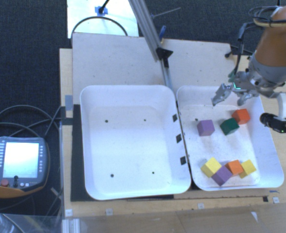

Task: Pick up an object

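Note:
Several small cubes lie in the right bin [270, 152]. A purple cube [205, 127], a green cube [229, 126] and an orange-red cube [241, 116] sit in its middle. A yellow cube [211, 167], a second purple cube [222, 175], an orange cube [235, 167] and another yellow cube [248, 168] cluster near the front wall. My gripper [232, 97] hangs over the bin's far edge, above and behind the orange-red cube. Its fingers are spread open with nothing between them.
The left bin [128, 140] sits beside the right one, divided from it by a shared rim. A slanted metal pole [147, 23] crosses the back board. A teach pendant [16, 166] lies off the bench at the left. A black fitting [274, 121] sticks out by the right bin's right rim.

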Robot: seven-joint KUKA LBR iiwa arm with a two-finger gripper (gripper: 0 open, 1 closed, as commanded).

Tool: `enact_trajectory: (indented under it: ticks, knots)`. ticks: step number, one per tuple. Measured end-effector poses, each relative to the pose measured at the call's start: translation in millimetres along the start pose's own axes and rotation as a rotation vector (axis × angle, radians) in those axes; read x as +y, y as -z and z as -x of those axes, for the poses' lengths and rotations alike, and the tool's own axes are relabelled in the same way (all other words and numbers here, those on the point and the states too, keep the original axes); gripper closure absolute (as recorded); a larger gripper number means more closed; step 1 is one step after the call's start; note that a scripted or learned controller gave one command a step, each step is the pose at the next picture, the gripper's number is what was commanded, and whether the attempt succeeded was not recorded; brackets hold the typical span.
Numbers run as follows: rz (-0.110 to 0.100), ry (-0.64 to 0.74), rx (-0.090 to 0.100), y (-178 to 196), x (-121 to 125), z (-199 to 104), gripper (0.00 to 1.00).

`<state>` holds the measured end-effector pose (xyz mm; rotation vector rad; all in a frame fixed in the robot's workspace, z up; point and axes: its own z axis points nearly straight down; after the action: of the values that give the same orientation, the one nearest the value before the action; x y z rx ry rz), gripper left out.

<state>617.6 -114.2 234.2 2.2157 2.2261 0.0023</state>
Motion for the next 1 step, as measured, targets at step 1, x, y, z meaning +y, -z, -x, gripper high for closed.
enact_trajectory:
  ticks: [1]
  knots:
    - [-0.003, -0.002, -0.001, -42.8, 5.7, -0.2, 0.00]
